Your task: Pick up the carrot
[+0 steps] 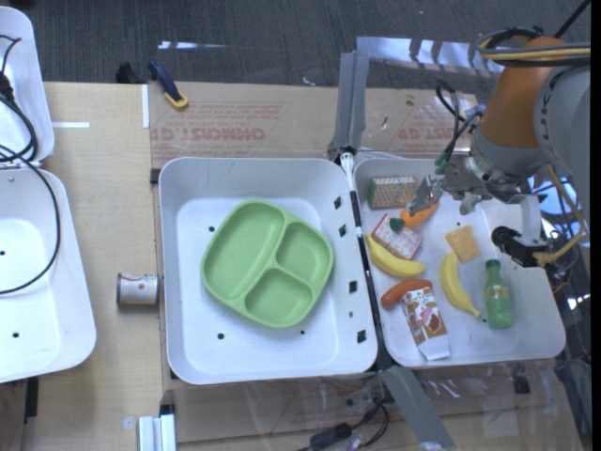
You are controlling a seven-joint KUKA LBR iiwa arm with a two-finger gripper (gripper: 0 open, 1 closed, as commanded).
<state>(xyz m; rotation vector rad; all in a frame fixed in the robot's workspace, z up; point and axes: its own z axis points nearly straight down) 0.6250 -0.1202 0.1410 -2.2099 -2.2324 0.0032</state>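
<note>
While my gripper (430, 195) hangs at the far side of the right bin (540, 341), its fingers close around the carrot (419, 214), lifted clear so neighbouring bananas (394, 259) stay undisturbed.

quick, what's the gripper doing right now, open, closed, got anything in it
Gripper: right above the carrot in the right bin; whether it is open, closed or holding the carrot cannot be told from this view.
</note>
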